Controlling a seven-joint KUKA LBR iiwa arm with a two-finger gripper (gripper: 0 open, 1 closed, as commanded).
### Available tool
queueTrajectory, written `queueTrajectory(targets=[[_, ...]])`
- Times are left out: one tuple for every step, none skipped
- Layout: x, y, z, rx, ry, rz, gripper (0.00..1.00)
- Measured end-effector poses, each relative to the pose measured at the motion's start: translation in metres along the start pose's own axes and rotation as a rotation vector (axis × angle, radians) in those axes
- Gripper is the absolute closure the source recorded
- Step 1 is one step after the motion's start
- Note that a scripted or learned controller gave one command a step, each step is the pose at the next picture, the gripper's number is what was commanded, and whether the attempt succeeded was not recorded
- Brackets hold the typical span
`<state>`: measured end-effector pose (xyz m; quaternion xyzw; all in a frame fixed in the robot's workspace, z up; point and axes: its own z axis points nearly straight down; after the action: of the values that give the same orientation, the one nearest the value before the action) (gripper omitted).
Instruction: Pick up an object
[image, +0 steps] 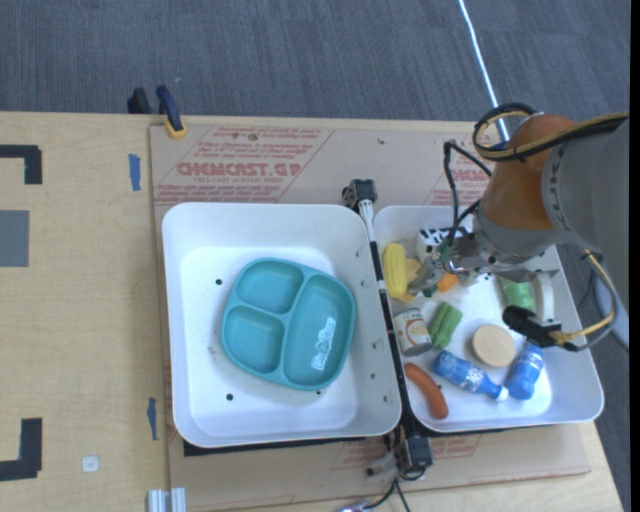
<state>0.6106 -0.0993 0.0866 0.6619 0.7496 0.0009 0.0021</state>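
Camera view: red "CHEMCAST GP" print on cardboard sheet (245, 160) under bins

A robotics lab: a plywood worktop (70, 330) on grey carpet (300, 50) carries two white bins (190, 300) clamped onto printed cardboard (250, 165) (blue tape marks beside it), with loose cables (505, 125) trailing over the robot arm (560, 190).

A light wooden bench (80, 330) is covered by a brown printed cardboard sheet (260, 165). Two shallow white bins are set side by side on it: left bin (190, 300) and right bin (580, 390), touching.
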Motion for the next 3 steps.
queueTrajectory(targets=[[0.0, -0.002, -0.008, 0.009, 0.002, 0.002, 1.0], [-0.002, -0.012, -0.123, 0.003, 0.001, 0.209, 1.0], [-0.002, -0.013, -0.123, 0.004, 0.001, 0.209, 0.0]])
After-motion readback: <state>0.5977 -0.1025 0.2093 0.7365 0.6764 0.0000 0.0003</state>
